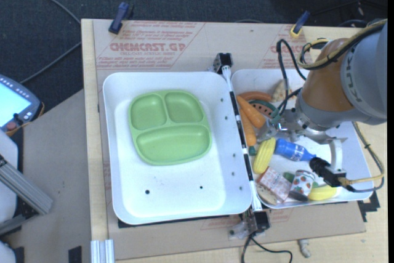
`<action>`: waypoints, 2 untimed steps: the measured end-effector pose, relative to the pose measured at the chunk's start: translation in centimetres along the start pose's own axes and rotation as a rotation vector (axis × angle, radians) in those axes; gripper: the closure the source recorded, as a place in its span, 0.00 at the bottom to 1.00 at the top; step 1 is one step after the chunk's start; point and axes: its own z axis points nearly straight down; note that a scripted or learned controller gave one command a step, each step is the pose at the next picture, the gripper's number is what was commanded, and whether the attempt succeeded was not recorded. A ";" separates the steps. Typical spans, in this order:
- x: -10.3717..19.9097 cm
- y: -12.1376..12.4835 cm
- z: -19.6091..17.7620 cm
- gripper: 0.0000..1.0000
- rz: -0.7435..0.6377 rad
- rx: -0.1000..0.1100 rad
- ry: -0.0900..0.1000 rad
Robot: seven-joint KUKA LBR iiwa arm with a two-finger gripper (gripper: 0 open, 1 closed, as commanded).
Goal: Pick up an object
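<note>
Toys are lying crowded in the right bin [363,160] — an orange carrot [249,113], a yellow corn cob [265,155], a blue bottle [293,150], a pinkish wrapped packet [272,185], a small red-and-white piece [301,180] and a yellow banana [323,193] along the near rim. The arm [345,80] is reaching in from the right and hanging over this bin, its gripper [275,127] sitting low among the toys, just above the corn cob and beside the carrot. Whether its fingers are apart or together I cannot tell, as the wrist is covering them. A green divided plate [169,127] is resting in the left bin [123,188], well apart from the gripper.
</note>
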 end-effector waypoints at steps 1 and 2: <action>-0.6 0.1 0.2 0.00 -0.004 0.003 0.007; -0.5 0.1 0.1 0.00 -0.003 0.003 0.006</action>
